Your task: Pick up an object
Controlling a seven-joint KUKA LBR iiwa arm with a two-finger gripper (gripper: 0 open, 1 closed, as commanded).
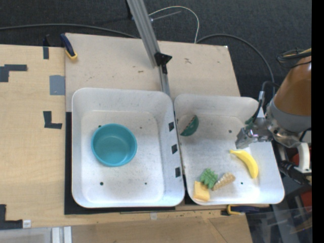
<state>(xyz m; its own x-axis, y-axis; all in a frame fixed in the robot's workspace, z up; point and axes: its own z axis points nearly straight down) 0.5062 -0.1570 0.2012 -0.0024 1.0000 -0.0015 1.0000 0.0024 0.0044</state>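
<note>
Two white bins side by side; left bin (81, 151) has a teal bowl (114, 145) sitting alone, well apart from the arm. Right bin (223, 103) carries the rest.

Arm (296, 92) enters from the right, over the right bin's right wall. Gripper (245, 137) sits low at that side; tips small and blurred, so can't tell jaw opening; nothing seen between them.

Nearest obj: banana (247, 162), just beside and below-right of the tips in view, appx. apart from them. Long axis runs diagonal, upper-left to lower-right; its upper end is closest to the gripper.

Others farther: dark green piece (190, 126) to the left; green item (207, 176), tan item (224, 180), yellow block (201, 192) near the front wall.

Judgement: short move toward banana, jaws closing across its axis.
</note>
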